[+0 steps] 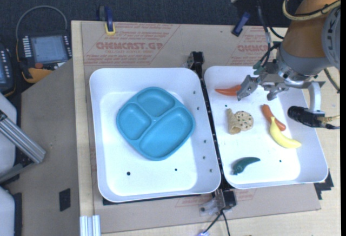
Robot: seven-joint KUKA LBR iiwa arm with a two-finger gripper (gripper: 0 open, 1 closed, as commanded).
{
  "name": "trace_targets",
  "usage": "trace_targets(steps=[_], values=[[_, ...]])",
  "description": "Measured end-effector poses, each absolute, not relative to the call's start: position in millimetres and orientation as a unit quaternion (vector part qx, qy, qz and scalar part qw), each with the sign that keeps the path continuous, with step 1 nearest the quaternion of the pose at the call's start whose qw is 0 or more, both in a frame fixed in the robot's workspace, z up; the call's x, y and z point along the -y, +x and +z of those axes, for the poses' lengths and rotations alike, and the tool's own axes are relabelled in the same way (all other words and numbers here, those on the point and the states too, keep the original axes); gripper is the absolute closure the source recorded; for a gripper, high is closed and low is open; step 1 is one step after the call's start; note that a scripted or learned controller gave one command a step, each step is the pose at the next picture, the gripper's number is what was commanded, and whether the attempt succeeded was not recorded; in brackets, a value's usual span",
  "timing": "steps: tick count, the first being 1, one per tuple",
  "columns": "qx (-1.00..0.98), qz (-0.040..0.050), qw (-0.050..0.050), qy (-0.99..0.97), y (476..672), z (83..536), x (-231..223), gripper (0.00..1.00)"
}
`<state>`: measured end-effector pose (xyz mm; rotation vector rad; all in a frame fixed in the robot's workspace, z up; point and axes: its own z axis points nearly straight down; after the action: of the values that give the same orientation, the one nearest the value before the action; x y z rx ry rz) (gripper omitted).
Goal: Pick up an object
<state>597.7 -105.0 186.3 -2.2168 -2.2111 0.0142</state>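
Bench: brown board [162, 40] under two white bins, dark floor around it.
Landmark: right bin [308, 172], which holds every loose thing I could pick.
Left bin: left bin [108, 175] beside the landmark holds a blue divided plate [155, 129] flat in its middle, likely too broad for my tool.
Tool: my tool [263, 87] hangs over the landmark's far part, fingers spread with nothing between them, I judge ready to come down.
Nearest thing: orange pepper [229, 90] lies at the landmark's far left, just beside my tool.
Other things: a holed tan piece [239, 120] sits mid-bin; a yellow banana [283, 136] touches an orange carrot [268, 115] toward the right wall; a dark green pepper [244, 164] lies near the front wall.
Judgement: the pepper lies apart from the rest, so it seems the easiest target.
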Motion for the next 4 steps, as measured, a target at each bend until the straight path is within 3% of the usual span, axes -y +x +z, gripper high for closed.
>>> trace_targets(steps=[1, 3, 4], values=[[0.707, 0.0001, 0.000, -0.707, 600.9, 193.9, 104.8, 0.00], [0.707, 0.0021, 0.003, -0.707, 607.5, 83.5, 106.8, 0.00], [0.707, -0.0003, 0.000, -0.707, 609.8, 98.1, 107.0, 1.00]])
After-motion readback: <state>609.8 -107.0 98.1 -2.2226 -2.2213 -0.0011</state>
